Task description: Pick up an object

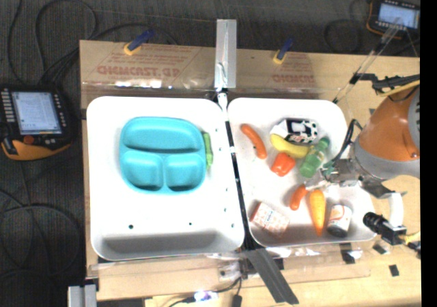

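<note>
The right bin (341, 116) holds several toy foods. An orange sausage (253, 140), a yellow banana (287, 145), a black-and-white patterned piece (300, 129) and a red-orange pepper (282, 164) lie in its far half. A green bottle (313, 161) lies next to them. Nearer the front are a small carrot (298, 196), a larger orange carrot (317, 209), a pink-and-white packet (270, 217) and a small can (339, 219). My gripper (334, 172) reaches in from the right, low over the bin, just right of the green bottle and above the can. Nothing shows clearly in its grasp.
The left bin (102, 183) bears a cyan divided tray (162, 153) with a thin green item (207, 149) at its right edge. A metal divider post (226, 53) stands behind the bins' shared wall. The arm's orange band (389, 132) overhangs the right bin's right rim.
</note>
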Motion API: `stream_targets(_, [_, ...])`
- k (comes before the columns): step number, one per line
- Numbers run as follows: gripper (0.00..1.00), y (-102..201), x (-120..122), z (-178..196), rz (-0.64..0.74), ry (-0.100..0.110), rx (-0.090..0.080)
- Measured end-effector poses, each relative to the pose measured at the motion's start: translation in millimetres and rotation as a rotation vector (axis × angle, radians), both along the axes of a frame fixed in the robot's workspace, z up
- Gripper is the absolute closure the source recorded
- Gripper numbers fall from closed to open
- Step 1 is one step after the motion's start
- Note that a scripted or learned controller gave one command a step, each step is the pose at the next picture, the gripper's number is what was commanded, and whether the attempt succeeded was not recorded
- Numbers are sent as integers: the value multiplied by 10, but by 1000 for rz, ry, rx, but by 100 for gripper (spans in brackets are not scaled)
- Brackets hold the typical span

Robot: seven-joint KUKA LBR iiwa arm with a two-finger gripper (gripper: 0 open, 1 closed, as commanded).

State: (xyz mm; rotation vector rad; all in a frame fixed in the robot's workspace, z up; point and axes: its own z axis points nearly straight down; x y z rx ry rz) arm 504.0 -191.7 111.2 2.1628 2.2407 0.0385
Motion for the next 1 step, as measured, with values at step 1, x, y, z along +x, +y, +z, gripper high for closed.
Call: stream_targets(1, [100,646,-208,851,-109,41,3])
